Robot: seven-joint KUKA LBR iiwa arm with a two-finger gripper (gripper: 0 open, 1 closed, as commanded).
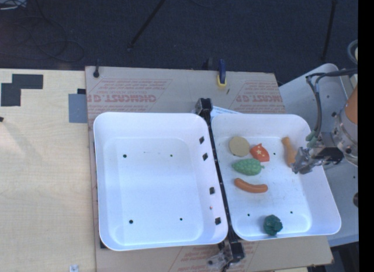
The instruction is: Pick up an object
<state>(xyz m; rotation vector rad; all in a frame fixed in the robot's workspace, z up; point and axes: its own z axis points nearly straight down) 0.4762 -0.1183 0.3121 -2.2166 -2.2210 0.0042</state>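
hand point(302, 166): low over right bin's right side, finger state cannot tell
right bin point(318, 218): holds all items
tan disc point(238, 146): upper middle, red piece point(260, 153) just beside
green lump point(248, 167): below disc
sausage point(251, 187): below lump
orange stick point(288, 149): just left of hand
dark green item point(272, 225): near front edge
left bin point(111, 177): beside right bin

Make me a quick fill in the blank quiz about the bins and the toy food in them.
1. All the toy food lies in the ___ bin.
2. The sausage lies just below the light ___ toy.
3. The dark green broccoli sits nearest the bin's ___ edge.
4. The gripper hovers beside the ___ carrot.

Answers: right; green; bottom; orange
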